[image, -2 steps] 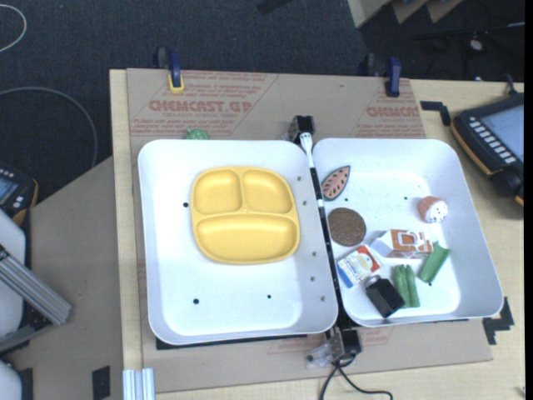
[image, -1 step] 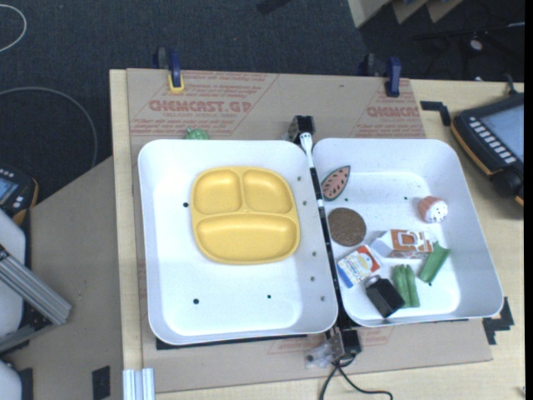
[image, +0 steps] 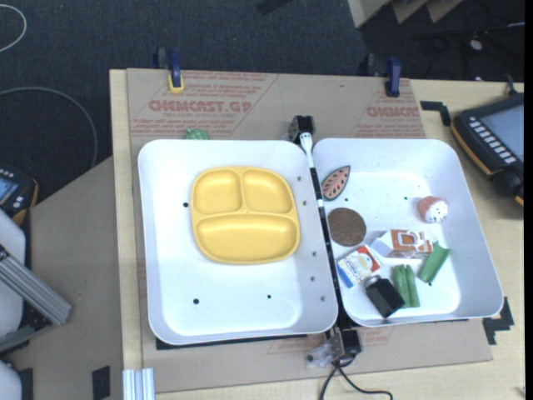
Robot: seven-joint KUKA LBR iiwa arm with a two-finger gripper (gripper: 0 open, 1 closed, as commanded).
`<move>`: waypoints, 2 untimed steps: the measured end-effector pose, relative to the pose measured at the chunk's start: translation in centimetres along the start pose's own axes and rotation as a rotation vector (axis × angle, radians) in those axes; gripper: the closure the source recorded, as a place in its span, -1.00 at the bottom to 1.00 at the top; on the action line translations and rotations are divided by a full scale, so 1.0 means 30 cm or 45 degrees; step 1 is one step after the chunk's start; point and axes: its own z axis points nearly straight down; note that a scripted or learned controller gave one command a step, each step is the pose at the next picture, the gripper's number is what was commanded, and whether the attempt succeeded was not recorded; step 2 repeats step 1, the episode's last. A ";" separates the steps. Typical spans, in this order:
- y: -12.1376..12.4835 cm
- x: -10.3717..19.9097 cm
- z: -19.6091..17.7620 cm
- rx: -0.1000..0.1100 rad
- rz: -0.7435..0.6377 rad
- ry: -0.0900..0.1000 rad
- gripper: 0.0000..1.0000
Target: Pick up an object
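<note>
- Black plug and cable (image: 341, 344) at the bench's front edge, well in front of the brown disc (image: 346, 226).
- Black block (image: 384, 297) lies tilted in the right bin (image: 471, 232), in front of the disc and a bit to its right.
- Two green sticks (image: 405, 284) touch the block, front-right of the disc. A shorter green piece (image: 434, 264) lies just right of them, farther from the disc.
- Small white packet with red and blue print (image: 359, 267) lies flat just in front of the disc, close to touching it.
- Orange and white box (image: 410, 242) lies right of the disc, near it.
- The disc itself lies flat by the right bin's left wall.
- Yellow divided plate (image: 245, 214) sits in the left bin (image: 158, 223), left of the disc, across the wall where the bins meet.
- White ball with a pink top (image: 432, 210) sits well right of the disc, slightly behind it.
- Brown leaf-shaped piece (image: 336, 182) lies just behind the disc, apart from it.
- Black clip (image: 301, 127) stands behind the disc, where the two bins meet at the far rim.
- Cardboard sheet (image: 250, 98) under both bins is held by two blue clamps (image: 174, 69) far behind the disc.
- Handheld screen unit (image: 495, 140) sits far right of the disc and behind it, off the sheet.
- Gripper state: we cannot tell.
</note>
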 end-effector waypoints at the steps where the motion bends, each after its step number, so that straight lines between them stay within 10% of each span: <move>1: -0.001 0.001 0.017 0.012 0.001 0.005 -1.00; 2: -0.001 0.001 0.017 0.012 0.001 0.005 -1.00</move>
